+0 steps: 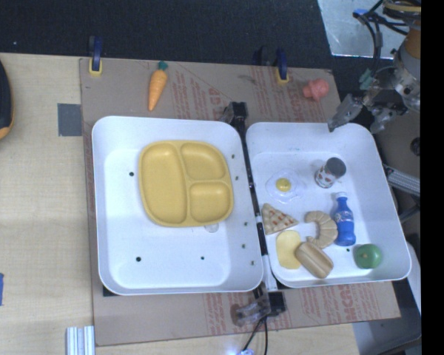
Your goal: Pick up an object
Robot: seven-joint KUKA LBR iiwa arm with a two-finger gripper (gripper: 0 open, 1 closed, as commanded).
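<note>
Step in hand: approach, not yet a grasp. Two-finger gripper (362, 117) on the grey arm stationed at the far right corner of the right-hand shallow white bin (397, 220), over or just outside its rim; exact height above the bench not determinable. Fingers read as spread, with nothing between them.

Candidate objects all lying in the right-hand bin, none in contact with the tool:
- small round tin with a dark top (330, 172), nearest the gripper, standing apart from its neighbours;
- toy fried egg, white with a yellow yolk (283, 186), flat on the floor;
- blue plastic bottle with a white cap (342, 220), lying just beside a tan curved pastry piece (322, 227);
- green ball-shaped fruit (368, 256) in the near right corner, close to the wall;
- triangular pizza slice (277, 217), pale yellow flat piece (286, 248) and tan bread roll (314, 259), crowded together, the roll seemingly overlapping the yellow piece.

Left-hand shallow white bin (103, 213) bearing a yellow three-compartment plastic plate (185, 182).

Next move, as judged: travel inward and down over one chosen item, spread fingers straddling it, then closure. Tin judged the easiest target, being nearest and isolated; clustered items likely to shift or be pinched together.
</note>
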